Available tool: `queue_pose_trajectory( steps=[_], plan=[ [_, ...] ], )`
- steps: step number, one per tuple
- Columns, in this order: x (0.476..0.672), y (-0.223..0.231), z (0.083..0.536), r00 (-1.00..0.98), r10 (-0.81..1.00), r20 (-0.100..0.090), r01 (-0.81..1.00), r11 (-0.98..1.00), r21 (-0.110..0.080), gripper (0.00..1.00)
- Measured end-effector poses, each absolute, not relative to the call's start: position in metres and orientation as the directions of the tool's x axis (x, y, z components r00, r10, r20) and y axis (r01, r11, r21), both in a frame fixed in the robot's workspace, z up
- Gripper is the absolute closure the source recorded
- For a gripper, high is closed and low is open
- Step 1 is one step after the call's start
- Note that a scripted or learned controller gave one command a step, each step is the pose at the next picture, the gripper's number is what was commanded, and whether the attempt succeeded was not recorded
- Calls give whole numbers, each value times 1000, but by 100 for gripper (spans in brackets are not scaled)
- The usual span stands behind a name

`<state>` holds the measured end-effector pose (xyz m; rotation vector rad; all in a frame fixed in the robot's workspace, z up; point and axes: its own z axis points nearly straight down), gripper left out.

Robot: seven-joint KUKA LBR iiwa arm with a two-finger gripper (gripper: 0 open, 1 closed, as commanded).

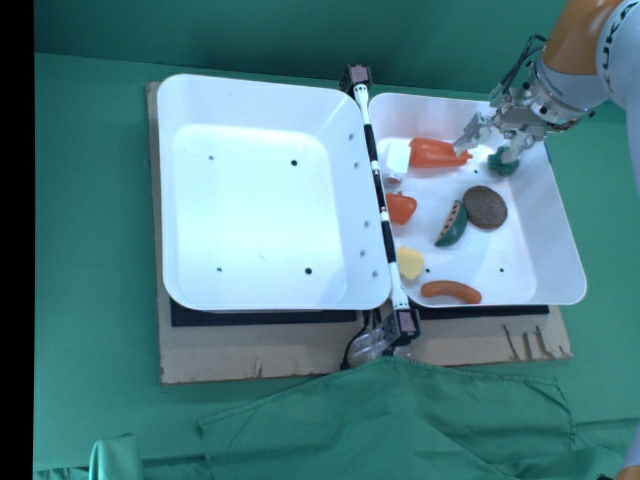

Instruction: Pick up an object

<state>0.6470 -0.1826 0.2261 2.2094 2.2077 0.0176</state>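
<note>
My gripper [487,148] hangs over the far part of the right bin [560,258], with its two fingers spread open. One finger points toward the orange carrot-shaped piece [437,152]; the other stands over a small teal object [503,165]. Nothing sits between the fingers. Further forward in this bin lie a brown round cookie [485,208], a watermelon slice [451,224], a small orange-red piece [400,208], a yellow piece [410,263] and a reddish sausage [451,291]. A white object [397,155] lies beside the carrot's left end.
The left bin [190,108] lies beside the right one, joined by a black-and-white divider bar [378,188]. Both rest on cardboard [250,368] over a green cloth. A folded green cloth [400,418] lies in front.
</note>
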Motion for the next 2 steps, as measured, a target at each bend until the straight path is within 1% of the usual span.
queue_pose_trajectory(
  steps=[1, 2],
  plan=[
    [647, -184, 235, 3, 1000, -7, 1000, -3, 20, 100],
    [647, -179, 283, 2, 1000, -4, 1000, -2, 11, 100]
  ],
)
